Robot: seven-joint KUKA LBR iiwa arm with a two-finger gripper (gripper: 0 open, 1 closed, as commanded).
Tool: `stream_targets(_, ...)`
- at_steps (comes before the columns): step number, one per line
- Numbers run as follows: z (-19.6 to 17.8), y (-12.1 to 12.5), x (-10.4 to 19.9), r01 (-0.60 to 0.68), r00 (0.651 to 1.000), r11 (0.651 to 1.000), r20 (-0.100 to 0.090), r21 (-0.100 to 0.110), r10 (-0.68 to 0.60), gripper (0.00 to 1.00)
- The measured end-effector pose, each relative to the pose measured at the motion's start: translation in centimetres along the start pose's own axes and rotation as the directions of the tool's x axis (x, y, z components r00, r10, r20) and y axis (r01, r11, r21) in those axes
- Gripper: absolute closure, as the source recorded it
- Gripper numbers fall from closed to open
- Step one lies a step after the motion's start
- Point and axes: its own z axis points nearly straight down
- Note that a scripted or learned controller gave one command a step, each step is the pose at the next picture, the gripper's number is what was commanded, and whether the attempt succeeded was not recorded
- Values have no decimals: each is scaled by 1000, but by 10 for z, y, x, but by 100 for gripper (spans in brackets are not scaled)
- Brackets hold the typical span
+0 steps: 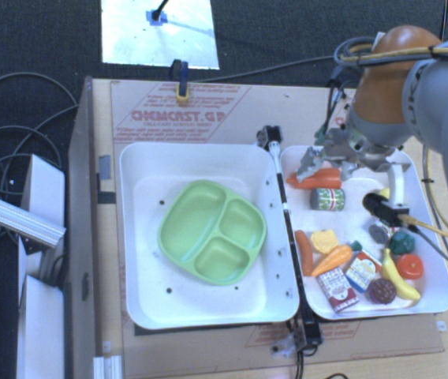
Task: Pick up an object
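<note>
Pincer low in right bin, grip state unclear, red-orange toy beneath, can just beside

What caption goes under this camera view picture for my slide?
Robot gripper reaches among toy food in the right bin; green plate sits in the left bin.

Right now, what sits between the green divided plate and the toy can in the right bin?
In the camera view, between the green divided plate and the toy can lie only the bins' adjoining white rims with a black strip along the seam.
</note>
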Motion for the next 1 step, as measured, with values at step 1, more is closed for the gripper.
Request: stream_targets(1, 54, 9, -31, -5, 1000, 1000, 1, 2, 5, 0)
